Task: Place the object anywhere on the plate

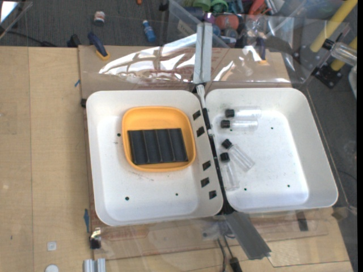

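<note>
Nearest the camera, a grey strip point(245, 236) lies slantwise on the front of the wooden bench point(39, 152), just below the seam where the two bins meet. A few small metal bits sit at the bench's near left corner.

The left bin point(108, 205) holds an orange plate point(156, 114), set a little toward the far side and well inside the bin's walls. White floor shows all round the plate, most of it on the near side. A black ridged block point(157, 146) lies flat on the plate, filling most of its middle and staying within the rim.

Along the seam between the bins runs a row of small black tabs point(206, 165).

The right bin point(298, 191) holds clear tubes point(245, 119) with black caps, four as far as I can tell. All lie on their sides in the left half, close to the seam: two toward the far side, two nearer and slanted. The right half of that bin is bare white floor.

Beyond the bins, a crinkled clear sheet point(153, 64) covers the back of the bench, and a metal bar point(203, 50) stands in line with the seam. Farther off, a clear tub point(238, 4) of coloured toys sits on the dark carpet, with a small bottle point(148, 30) lying loose to its left.
</note>
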